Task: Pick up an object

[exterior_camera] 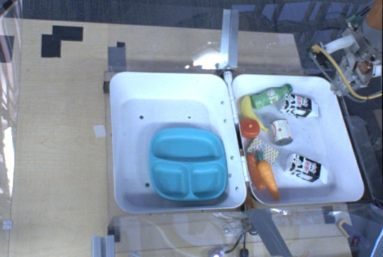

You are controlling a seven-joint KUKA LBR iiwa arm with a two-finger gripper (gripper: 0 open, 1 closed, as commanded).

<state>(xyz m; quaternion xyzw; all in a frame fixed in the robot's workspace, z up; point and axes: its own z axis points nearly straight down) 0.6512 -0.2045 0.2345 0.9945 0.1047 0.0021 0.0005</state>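
The gripper [359,67] sits at the far right, outside the right bin [341,148]; whether it grips cannot be told. That bin holds a carrot [267,176], banana [246,107] and green bottle [270,96]; the left bin [128,106] holds a blue tray [188,163]

Two white bins sit side by side mid-frame: the left bin [128,97] holds a blue divided tray [188,164], the right bin [335,148] a green bottle [270,96], banana [248,109], carrot [267,176], small can [280,131] and two cow-print cartons [297,106] [305,167]. The arm's wrist [362,61] — cables looped around it — hangs at the upper right edge, outside the bins.
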